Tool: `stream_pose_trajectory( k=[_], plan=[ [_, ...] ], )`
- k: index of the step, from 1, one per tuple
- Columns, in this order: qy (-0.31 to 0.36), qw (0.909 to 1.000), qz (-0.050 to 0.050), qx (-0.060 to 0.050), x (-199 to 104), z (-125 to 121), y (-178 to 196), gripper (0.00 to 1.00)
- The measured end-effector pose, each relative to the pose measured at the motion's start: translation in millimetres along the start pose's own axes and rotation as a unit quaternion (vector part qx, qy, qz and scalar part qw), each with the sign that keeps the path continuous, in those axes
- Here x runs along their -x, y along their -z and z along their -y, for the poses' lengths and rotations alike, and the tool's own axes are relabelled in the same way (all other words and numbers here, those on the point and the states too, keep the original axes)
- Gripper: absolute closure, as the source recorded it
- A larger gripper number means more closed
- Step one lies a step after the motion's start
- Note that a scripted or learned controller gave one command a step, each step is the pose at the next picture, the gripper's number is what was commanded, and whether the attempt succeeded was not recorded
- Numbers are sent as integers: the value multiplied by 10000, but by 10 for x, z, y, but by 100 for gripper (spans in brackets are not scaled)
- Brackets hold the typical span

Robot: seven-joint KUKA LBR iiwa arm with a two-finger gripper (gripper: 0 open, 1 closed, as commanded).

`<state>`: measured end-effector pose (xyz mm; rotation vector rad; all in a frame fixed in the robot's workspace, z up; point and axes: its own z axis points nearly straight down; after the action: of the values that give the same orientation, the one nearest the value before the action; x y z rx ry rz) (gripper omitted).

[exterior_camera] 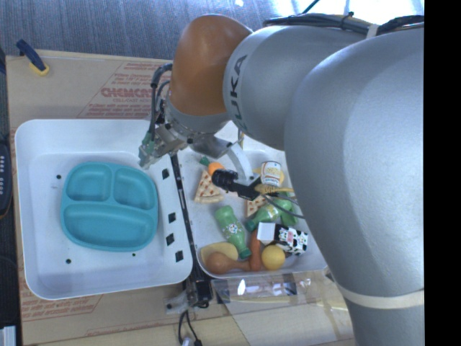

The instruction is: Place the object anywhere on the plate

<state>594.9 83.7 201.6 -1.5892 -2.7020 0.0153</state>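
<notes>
Plate [109, 206], teal with three compartments, lies bare in the left bin [29, 193]. Candidate objects, a green bottle [230, 223], waffle wedge [208, 187] and lemon [273, 256] among them, sit in the right bin [317, 259], well apart from the plate. Gripper [149, 150] hangs just beyond the plate's far right corner; jaw state cannot be told. Judgement: placement not yet done.

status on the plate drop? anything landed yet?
Done: nothing; the teal plate in the left bin has bare compartments. In hand: the gripper sits over the divider between the bins; what it carries, if anything, I can't tell. Left: placing an object; the toy food lies piled in the right bin.
</notes>
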Motion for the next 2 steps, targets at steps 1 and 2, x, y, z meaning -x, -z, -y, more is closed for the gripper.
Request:
stream_pose_trajectory(
  k=[1,2],
  plan=[
    [1,10000,4,-4,4,2,-2,0],
    [2,10000,4,-4,4,2,-2,0]
  ],
)
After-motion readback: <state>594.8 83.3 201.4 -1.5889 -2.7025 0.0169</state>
